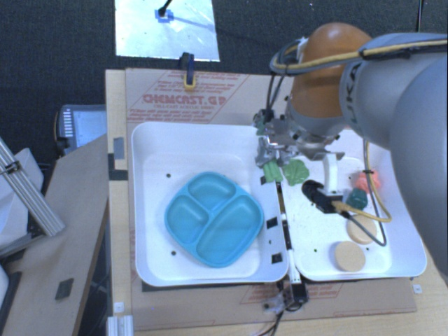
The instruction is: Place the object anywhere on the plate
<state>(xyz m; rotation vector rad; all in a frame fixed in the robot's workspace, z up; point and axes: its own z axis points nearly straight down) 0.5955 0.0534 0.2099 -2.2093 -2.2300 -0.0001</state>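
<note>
camera view: arm (364, 68) reaches from right, fingers (273, 161) above green object (294, 171).

Two shallow white bins sit side by side on the bench: the left bin (150, 152) and the right bin (406, 261). In the right bin lie a tan round disc (349, 256), a teal piece (358, 199) and a pinkish-orange item (369, 180).
</note>
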